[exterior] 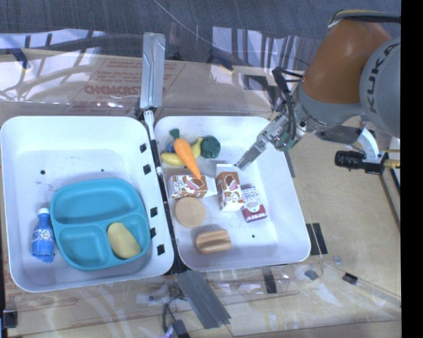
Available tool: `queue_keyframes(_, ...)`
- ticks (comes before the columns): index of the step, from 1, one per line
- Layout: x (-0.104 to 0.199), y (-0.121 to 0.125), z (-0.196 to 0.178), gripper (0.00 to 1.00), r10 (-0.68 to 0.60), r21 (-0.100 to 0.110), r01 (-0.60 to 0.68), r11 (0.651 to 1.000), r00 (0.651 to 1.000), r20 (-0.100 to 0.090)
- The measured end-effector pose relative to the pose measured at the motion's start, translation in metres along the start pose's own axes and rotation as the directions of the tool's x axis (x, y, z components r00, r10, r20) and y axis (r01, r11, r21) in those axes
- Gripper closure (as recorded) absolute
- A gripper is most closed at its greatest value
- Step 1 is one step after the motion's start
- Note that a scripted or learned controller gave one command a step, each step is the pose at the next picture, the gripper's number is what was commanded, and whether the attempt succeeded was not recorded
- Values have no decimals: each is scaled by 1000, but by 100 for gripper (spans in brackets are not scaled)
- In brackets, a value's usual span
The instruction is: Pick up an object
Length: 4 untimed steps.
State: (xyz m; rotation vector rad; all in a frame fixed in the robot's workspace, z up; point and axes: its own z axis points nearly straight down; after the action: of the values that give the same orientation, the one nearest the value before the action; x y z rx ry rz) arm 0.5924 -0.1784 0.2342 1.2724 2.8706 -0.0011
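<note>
Two white bins (21,146) sit on the bench (352,210).

1. Just one camera here, fixed above the bench (338,210) and looking down at a slant, so the far edge of the bench sits at 12 o'clock.
2. It's far enough back to fit both bins whole: left bin (21,139) toward 9 o'clock, right bin (285,210) near centre.
3. The arm (352,62) comes in from about 2 o'clock and is cut off by the frame edge there.
4. Dark floor (56,2) runs along the top.
</note>
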Motion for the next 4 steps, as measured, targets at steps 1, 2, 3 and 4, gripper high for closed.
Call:
queue_keyframes(1, 15, 9, 118, 0, -15, -6, 15, 1000, 1000, 14)
queue_keyframes(2, -16, -5, 137, 0, 195, -5, -195, 981, 981, 3)
queue_keyframes(3, 41, -35, 143, 0, 316, 3, -316, 949, 949, -4)
queue_keyframes(4, 40, -33, 132, 100, 310, 1, -310, 951, 951, -2)
